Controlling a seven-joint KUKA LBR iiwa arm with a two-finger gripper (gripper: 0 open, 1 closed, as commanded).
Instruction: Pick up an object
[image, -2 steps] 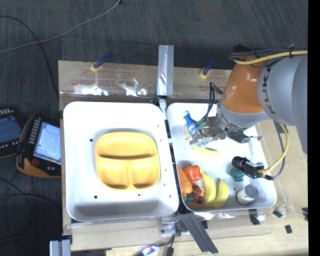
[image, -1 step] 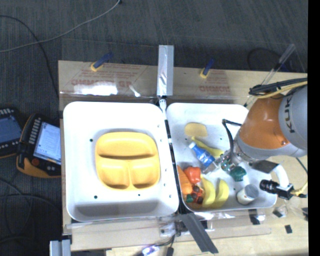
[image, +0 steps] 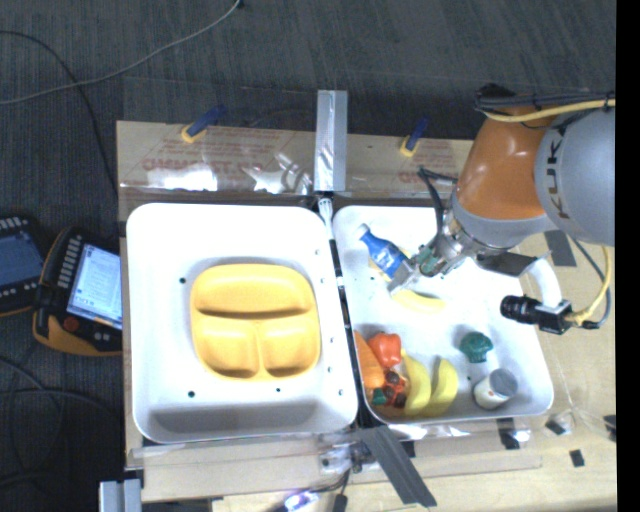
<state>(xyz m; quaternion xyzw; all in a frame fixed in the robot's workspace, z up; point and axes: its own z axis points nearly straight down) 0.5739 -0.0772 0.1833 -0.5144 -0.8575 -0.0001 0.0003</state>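
In the right bin (image: 520, 290), a small blue bottle (image: 381, 250) with a white cap lies tilted near the far left corner. My gripper (image: 429, 262) is low in the bin, just to the right of the bottle's lower end, close to it or touching it. A pale yellow flat piece (image: 415, 297) lies just below the gripper. Along the near wall sit an orange and red toy (image: 381, 361), two bananas (image: 436, 386), a green object (image: 477, 346) and a small grey cup (image: 497, 385).
The left bin (image: 160, 300) holds a yellow divided tray (image: 256, 319). A divider wall (image: 340, 300) separates the bins. A handheld pendant (image: 85, 295) lies left of the bench. A black cable fitting (image: 530, 310) hangs off the arm over the right bin.
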